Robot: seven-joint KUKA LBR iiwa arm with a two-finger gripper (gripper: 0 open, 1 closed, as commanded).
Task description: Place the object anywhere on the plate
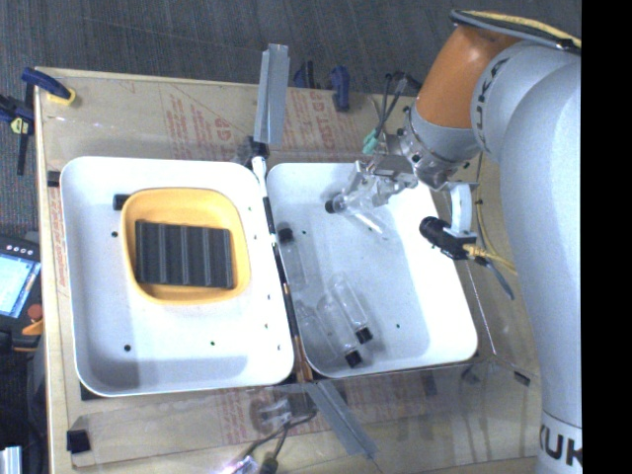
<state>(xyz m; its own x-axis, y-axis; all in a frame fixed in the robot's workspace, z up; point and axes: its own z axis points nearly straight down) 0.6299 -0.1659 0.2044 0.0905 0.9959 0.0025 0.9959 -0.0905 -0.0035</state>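
A yellow plate (184,201) lies in the left white bin (99,344). A dark grey ribbed block (186,253) rests flat on the plate's middle. My gripper (354,201) hangs over the far part of the right white bin (444,334), well to the right of the plate. Its tip looks pale and glassy against the bin floor. Nothing can be made out in its grasp.
Clear plastic pieces with black caps (346,324) lie near the front of the right bin. A small black piece (284,233) sits by the wall between the two bins. Clamps (341,85) and a metal bar (271,92) stand at the bench's back edge.
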